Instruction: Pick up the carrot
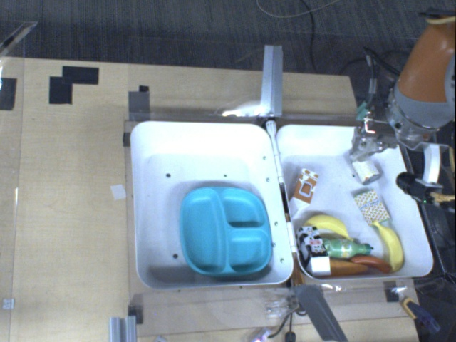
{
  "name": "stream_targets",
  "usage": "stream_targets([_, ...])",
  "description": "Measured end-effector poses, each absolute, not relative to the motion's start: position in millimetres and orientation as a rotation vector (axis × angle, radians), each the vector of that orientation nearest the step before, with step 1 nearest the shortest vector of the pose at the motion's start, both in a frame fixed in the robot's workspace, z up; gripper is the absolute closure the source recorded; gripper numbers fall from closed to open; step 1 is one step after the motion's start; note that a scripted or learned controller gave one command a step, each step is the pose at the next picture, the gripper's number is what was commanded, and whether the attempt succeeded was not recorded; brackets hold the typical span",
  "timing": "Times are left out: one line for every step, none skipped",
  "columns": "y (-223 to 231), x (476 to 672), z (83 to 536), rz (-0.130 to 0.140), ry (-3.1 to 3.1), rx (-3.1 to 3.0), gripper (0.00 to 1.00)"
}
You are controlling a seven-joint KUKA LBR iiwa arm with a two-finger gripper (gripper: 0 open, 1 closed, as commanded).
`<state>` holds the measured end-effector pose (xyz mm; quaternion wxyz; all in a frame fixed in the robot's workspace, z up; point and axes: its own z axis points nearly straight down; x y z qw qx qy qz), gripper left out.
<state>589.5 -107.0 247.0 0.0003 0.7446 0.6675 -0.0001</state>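
Carrot [360, 264] lying along the near edge of the right bin [335, 144], close to its near right corner, touching the green bottle [345, 248] just behind it, with a banana [390, 244] at its right end and another banana [327, 224] further back. Gripper [365, 164] hanging over the far right part of the same bin, well apart from the carrot, above a small patterned packet [372, 206]; spread of the pincer and any hold: cannot tell. Blue divided plate [226, 230] resting in the left bin [157, 191], and a small orange box [306, 185] near the right bin's left wall.
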Motion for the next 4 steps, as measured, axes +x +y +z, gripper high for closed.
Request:
stream_targets([-150, 664.6, 230, -0.003, 1.955, 2.459, 1.00])
stream_targets([-116, 669.5, 288, 0.001, 1.990, 2.429, 1.00])
stream_targets([-152, 668.8, 250, -0.003, 1.998, 2.426, 1.00])
stream_targets([-119, 666.7, 271, 0.000, 2.035, 2.392, 1.00])
